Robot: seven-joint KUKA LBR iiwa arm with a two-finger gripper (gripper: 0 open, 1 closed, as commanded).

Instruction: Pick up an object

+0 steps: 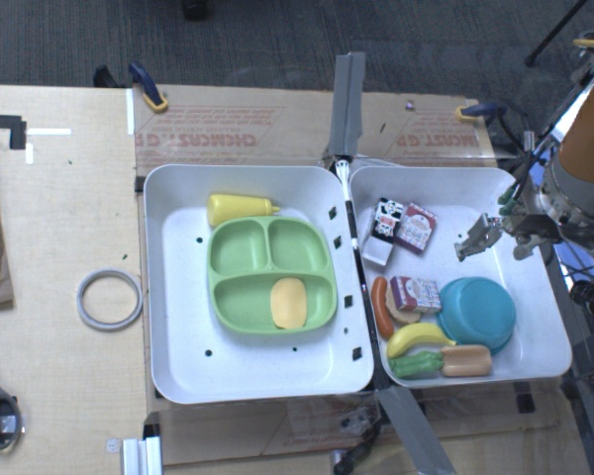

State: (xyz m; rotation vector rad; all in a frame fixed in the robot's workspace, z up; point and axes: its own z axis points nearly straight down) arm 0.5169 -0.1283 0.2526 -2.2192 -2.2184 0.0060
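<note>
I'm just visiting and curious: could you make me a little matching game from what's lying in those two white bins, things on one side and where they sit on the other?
Things:
1. yellow oval piece
2. blue bowl
3. yellow bottle
4. banana

Places:
A. right bin, touching the green vegetable
B. left bin, just above the green tray
C. in the green tray's lower compartment
D. right bin, nearest the gripper

Pairs: 1-C, 2-D, 3-B, 4-A
</note>
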